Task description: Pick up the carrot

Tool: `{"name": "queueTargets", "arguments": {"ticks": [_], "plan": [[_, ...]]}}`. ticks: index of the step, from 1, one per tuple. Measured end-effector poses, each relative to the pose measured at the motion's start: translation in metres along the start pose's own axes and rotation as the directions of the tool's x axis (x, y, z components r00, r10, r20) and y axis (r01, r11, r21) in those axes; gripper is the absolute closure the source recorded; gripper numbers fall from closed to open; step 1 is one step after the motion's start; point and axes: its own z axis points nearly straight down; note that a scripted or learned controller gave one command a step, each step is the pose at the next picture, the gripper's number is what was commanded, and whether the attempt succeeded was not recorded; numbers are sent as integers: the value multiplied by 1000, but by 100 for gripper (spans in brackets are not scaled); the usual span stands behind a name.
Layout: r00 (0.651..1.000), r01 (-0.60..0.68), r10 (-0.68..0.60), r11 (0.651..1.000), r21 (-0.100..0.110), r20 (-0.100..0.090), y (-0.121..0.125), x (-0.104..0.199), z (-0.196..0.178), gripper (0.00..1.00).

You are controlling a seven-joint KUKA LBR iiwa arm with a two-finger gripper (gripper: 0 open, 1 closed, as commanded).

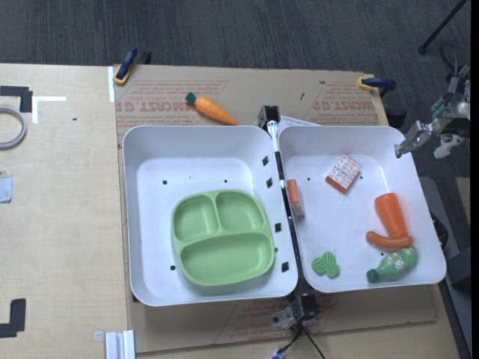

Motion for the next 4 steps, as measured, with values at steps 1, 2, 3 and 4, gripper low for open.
{"name": "queueTargets", "arguments": {"ticks": [1, 2, 3, 4], "plan": [[996, 89, -89, 996, 0, 0, -18, 106, 15, 0], [998, -58, 58, 998, 1, -1, -48, 130, 47, 0], [834, 552, -552, 834, -3, 3, -59, 55, -1, 0], [892, 452, -452, 892, -1, 0, -72, 119, 26, 0]]}}
